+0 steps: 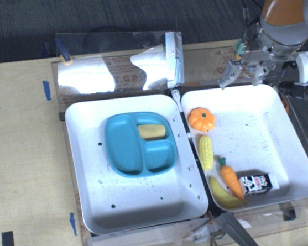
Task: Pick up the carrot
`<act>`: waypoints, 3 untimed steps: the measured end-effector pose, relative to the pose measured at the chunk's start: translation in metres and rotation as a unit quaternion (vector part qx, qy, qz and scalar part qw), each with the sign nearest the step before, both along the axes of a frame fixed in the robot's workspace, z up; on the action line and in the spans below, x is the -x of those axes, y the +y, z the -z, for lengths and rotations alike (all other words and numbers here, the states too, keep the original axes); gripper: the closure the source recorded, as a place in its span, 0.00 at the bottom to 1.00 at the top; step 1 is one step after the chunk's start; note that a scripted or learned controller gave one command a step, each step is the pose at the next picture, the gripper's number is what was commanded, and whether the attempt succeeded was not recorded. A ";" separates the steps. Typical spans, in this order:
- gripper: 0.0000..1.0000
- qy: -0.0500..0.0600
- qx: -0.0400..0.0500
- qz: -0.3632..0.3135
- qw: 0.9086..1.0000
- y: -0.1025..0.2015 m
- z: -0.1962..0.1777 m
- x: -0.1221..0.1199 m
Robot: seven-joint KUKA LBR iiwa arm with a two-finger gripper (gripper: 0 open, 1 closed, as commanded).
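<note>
Jaws: two fingers spread apart, nothing between them, tips pointing down over the far rim of the right bin.
Gripper (242, 75): sat at the far edge of the right bin, near its far-right corner, above the rim rather than inside the bin.
Arm (288, 11): grey body with orange band, came in from the far right, wrist angled toward the left.
Right bin (267, 133): white, shallow, held all the loose items along its left and near sides.
Carrot (231, 180): orange with a green top, lay in the near-left part of the right bin, green end pointing far, tip pointing near; well apart from the gripper.
Banana (223, 193): yellow, curved along the near-left corner, partly under the carrot.
Milk carton (256, 183): small black-and-white box on its side, just right of the carrot, touching or nearly so.
Corn (205, 152): yellow cob lying lengthwise against the left wall, just far of the carrot's top.
Pumpkin (201, 119): small orange one, far-left area of the right bin, just beyond the corn.
Left bin (91, 200): white, next to the right bin, walls touching.
Blue tray (137, 144): divided plate in the middle of the left bin.
Yellow block (152, 131): sat in the tray's far-right compartment.
</note>
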State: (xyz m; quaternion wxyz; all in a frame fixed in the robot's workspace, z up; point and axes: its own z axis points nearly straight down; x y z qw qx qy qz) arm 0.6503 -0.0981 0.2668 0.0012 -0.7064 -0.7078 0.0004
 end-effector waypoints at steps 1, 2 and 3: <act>0.00 0.001 0.000 -0.074 0.997 0.056 0.084 0.103; 0.00 0.001 0.000 -0.017 1.000 0.009 0.083 0.158; 0.00 -0.003 0.000 -0.135 0.991 -0.009 0.179 0.170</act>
